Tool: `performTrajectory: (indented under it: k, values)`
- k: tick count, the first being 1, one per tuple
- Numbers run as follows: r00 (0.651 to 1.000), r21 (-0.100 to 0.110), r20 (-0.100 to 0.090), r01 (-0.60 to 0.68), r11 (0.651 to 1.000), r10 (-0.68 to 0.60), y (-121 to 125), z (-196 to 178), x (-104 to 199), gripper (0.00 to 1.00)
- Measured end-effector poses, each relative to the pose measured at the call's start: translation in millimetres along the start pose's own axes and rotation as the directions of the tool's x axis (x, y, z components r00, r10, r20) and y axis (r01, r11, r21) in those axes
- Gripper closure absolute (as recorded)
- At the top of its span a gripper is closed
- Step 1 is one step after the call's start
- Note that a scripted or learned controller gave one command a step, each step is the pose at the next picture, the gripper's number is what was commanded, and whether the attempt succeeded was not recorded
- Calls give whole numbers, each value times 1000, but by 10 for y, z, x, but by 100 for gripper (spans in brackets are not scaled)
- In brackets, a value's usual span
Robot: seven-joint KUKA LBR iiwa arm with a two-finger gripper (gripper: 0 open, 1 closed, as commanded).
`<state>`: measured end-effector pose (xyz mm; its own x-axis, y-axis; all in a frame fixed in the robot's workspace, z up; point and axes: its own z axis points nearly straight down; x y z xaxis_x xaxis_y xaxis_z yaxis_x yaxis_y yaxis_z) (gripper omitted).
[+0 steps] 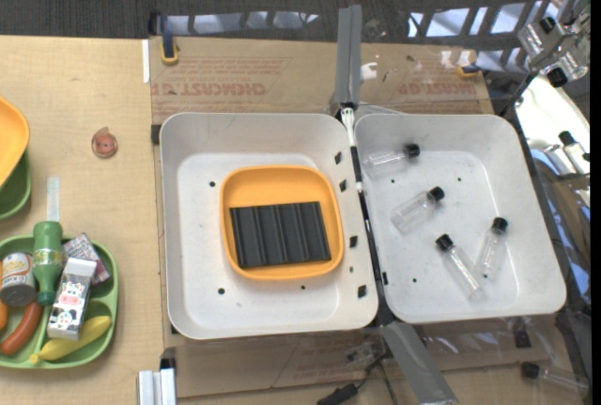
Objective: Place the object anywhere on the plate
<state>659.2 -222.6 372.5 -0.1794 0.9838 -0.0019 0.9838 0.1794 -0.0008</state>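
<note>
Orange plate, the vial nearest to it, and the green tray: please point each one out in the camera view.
Orange plate (282, 183): camera view, on its bare upper rim.
Nearest vial (415, 207): camera view, on its clear body.
Green tray (101, 334): camera view, on its right rim.

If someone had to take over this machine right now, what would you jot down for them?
Gripper: up at the far right corner, away from both bins; whether it is open or shut cannot be told.
Objects: four small clear plastic vials with black caps lie loose in the right white bin.
Plate: the square orange plate with a dark ribbed centre sits in the left white bin, with no vial on it.
Done: nothing placed.
Left: pick one vial and set it on the plate.
</note>
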Motion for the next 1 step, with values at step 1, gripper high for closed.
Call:
performTrajectory:
  k: [1]
  values:
    - [1000,0,0,1,1000,-1,3,-1,4,0]
